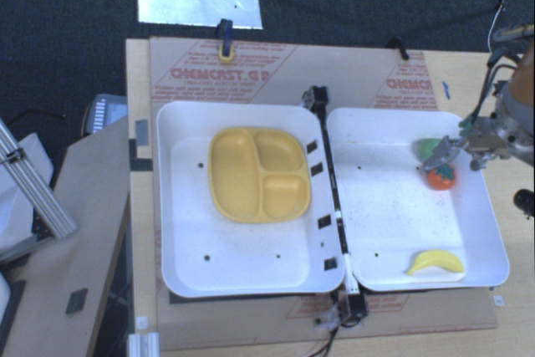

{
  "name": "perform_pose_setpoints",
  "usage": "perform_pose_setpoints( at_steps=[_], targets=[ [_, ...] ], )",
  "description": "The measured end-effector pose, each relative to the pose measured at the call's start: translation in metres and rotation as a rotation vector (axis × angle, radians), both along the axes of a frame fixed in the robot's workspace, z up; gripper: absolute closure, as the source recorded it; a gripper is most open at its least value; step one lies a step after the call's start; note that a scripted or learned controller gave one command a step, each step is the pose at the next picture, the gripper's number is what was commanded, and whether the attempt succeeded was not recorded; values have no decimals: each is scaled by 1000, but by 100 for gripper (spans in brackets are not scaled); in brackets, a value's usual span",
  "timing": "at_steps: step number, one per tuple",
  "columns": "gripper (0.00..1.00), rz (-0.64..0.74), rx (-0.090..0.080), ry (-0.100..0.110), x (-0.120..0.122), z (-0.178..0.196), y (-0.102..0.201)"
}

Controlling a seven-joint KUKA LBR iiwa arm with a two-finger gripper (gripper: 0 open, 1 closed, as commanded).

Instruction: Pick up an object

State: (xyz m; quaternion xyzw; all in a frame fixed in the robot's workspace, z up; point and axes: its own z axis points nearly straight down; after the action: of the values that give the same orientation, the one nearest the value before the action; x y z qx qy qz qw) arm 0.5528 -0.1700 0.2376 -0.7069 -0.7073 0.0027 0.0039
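Fingers point(447, 153) blurred, partly covering orange object point(440, 177)

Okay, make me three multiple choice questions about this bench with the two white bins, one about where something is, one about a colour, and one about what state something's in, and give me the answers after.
1. Where does the yellow divided tray lie?
A. In the left bin
B. In the right bin
C. On the brown board behind the bins

2. What colour is the banana-shaped toy near the right bin's front edge?
A. Green
B. Yellow
C. Blue

3. How does the orange toy stand?
A. Lifted high above the bench
B. Lying inside the tray
C. Low in the right bin beside a green item, close under the pincer

Answers: A, the tray sits in the middle of the left bin. B, the toy is plainly yellow. C, it sits in the right bin's back part, by the arm's tip.
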Motion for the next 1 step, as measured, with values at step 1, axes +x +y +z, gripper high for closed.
perform_pose_setpoints(
  at_steps=[1],
  targets=[
    [0, 3, -2, -11, 2, 6, 0]
  ],
)
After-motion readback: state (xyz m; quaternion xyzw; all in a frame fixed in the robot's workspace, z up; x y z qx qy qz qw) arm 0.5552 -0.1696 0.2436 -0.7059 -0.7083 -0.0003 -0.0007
